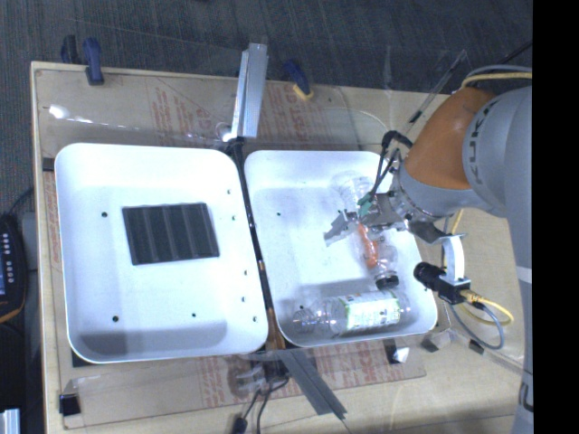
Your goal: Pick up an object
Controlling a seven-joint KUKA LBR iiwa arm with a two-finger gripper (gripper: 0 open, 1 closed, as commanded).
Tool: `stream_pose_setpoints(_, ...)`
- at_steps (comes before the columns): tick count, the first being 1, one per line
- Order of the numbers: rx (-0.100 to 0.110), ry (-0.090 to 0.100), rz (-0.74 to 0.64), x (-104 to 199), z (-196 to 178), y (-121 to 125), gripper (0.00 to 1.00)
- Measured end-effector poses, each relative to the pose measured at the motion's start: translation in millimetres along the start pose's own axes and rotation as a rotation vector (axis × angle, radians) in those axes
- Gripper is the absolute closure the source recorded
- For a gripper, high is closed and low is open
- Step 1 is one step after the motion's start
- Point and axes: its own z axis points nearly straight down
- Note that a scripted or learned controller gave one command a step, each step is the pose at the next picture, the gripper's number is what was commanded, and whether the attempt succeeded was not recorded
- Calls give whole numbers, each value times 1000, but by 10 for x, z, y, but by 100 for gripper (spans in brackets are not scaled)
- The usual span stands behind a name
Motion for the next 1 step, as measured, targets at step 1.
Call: stream_pose_setpoints(1,0,0,0,-2,-1,0,0)
